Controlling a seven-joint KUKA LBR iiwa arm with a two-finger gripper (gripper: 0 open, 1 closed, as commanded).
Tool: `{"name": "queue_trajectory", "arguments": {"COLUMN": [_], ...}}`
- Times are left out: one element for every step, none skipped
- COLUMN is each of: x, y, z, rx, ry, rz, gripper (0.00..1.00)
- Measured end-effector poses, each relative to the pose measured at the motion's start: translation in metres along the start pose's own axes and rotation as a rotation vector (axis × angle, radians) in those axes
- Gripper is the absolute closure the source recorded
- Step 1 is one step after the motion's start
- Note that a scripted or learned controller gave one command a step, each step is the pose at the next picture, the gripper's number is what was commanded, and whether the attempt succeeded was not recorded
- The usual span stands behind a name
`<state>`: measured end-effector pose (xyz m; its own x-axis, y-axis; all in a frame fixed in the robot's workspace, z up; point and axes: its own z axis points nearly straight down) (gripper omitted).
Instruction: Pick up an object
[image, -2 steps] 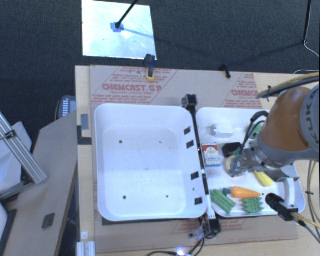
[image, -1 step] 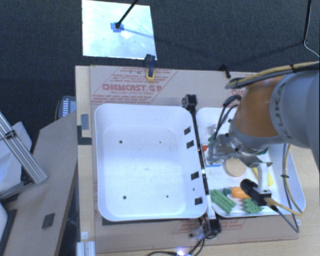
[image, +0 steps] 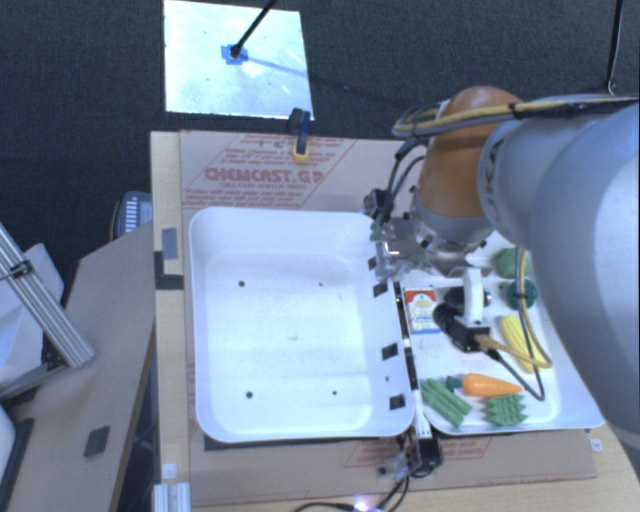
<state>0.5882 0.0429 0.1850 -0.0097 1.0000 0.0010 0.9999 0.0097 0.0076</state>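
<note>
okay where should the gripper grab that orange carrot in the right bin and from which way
Probably across the carrot at its thick middle, coming straight down from above. It lies flat, long and narrow, so fingers should close across its short width; green pieces crowd its near side.

White bins (image: 290, 330) — orange carrot (image: 490, 384), yellow corn (image: 525, 340), green pieces (image: 445, 402), perhaps a red-and-white carton (image: 421, 309) — grey arm (image: 560, 190).

Two bins side by side on counter (image: 170, 300). Right bin (image: 560, 395): carrot (image: 488, 384) near edge, corn (image: 524, 340) behind, carton (image: 421, 309) left.
</note>
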Motion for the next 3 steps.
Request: {"name": "queue_trajectory", "arguments": {"x": [-0.006, 0.04, -0.008], "y": [0.007, 0.079, 0.08], "z": [0.0, -0.074, 0.005], "rx": [0.005, -0.006, 0.01], "ry": [-0.001, 0.001, -0.002], "rz": [0.005, 0.001, 0.012], "gripper": [1.0, 1.0, 1.0]}}
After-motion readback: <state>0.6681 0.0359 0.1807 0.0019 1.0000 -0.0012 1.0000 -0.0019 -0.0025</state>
